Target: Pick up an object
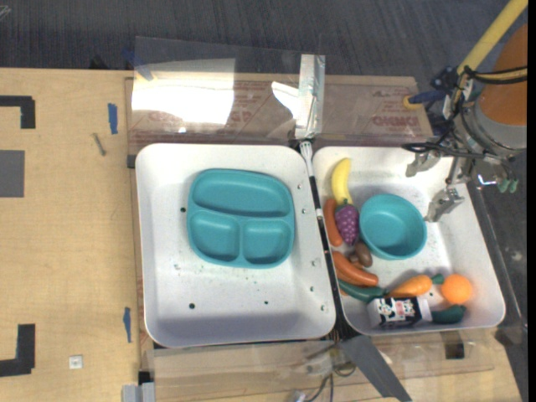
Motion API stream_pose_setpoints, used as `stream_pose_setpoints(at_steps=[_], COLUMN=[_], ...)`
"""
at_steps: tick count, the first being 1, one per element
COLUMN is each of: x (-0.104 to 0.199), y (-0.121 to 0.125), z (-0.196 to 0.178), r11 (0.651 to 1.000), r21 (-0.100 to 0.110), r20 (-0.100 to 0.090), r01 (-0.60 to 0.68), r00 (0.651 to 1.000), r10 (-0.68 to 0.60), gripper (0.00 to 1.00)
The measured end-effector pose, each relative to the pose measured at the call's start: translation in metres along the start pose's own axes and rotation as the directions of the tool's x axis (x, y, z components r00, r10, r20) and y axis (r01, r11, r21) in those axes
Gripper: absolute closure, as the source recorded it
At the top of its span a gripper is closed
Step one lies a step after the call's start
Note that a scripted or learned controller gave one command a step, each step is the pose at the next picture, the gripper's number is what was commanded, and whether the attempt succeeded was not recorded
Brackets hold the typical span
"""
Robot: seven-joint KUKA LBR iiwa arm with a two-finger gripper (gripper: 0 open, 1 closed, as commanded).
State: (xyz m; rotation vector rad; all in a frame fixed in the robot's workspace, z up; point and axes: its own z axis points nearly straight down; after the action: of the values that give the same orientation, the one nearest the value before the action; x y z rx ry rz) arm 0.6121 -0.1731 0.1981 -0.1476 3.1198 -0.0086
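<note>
Contents, right bin (pixel 490 262), from the candidates outward:

- Bowl (pixel 392 224), teal, upright, mid-bin. It is the item nearest the gripper and lies toward the bin's left wall from it, slightly toward the near edge.
- Banana (pixel 340 179), yellow, by the far-left corner, long axis roughly far-to-near along the left wall.
- Grapes (pixel 347 222), purple, just beside the bowl on its left.
- Carrot (pixel 332 224) and a second orange piece (pixel 353 270), lying along the left wall and angling under the bowl's near side; a dark green piece (pixel 358 291) below them.
- Milk carton (pixel 397 311), lying on its side near the near edge, long axis along that edge.
- Orange (pixel 456 288), round, near the near-right corner, with a small carrot (pixel 414 286) touching it on the left.

Gripper (pixel 445 193): hangs over the far-right part of the right bin, above bare floor between the bowl's rim and the right wall. Nothing lies between the fingers. Whether they are spread or closed cannot be told from this angle.

Deciding relation: everything pickable lies left of and nearer than the gripper. The bowl's right rim is the closest edge; the orange lies straight toward the near edge from it. In my judgement no grasp has begun.

Left bin (pixel 159 249): one teal divided tray (pixel 241 217), centred, well apart from the gripper.
</note>
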Motion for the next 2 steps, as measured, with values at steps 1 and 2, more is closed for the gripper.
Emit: stream_pose_setpoints(at_steps=[1, 2], x=[-0.001, 0.036], y=[0.033, -0.008], z=[0.097, 0.093], r11=[0.995, 1.0], r21=[-0.003, -0.004], r20=[-0.003, -0.012], r01=[-0.096, 0.015], r00=[0.995, 1.0], r10=[0.096, -0.015], gripper=[0.0, 0.0])
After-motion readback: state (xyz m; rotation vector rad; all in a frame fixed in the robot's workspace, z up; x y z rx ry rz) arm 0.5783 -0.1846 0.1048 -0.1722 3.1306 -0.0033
